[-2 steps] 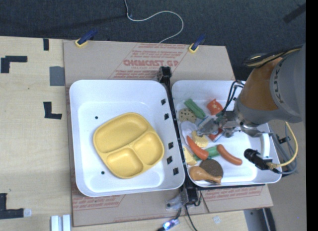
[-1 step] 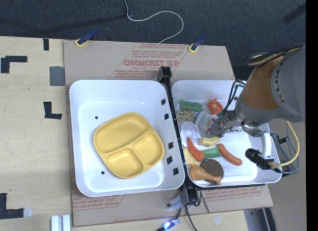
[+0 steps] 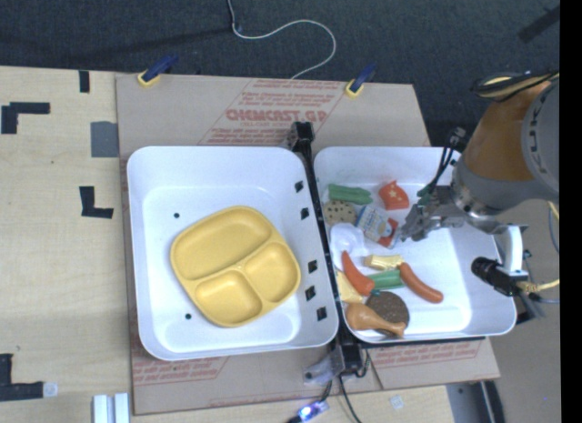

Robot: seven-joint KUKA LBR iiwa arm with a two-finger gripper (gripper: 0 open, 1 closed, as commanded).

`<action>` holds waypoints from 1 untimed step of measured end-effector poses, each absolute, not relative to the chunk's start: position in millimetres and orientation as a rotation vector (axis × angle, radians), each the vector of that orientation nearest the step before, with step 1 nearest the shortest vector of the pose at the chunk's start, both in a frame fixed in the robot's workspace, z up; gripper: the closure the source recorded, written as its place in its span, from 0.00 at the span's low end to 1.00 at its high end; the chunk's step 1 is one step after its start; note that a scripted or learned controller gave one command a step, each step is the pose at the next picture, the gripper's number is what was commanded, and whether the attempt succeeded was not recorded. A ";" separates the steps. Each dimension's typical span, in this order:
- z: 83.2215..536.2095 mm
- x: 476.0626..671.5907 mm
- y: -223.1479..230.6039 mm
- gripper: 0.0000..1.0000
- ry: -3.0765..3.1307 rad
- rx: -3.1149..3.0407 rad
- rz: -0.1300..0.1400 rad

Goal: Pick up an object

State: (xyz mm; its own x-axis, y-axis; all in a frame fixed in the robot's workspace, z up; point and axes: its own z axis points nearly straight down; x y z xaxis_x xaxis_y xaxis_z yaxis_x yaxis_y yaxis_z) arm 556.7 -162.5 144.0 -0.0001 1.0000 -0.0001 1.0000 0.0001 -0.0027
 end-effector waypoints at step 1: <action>201.5 550.8 -162.7 1.00 -2.222 -2.219 0.002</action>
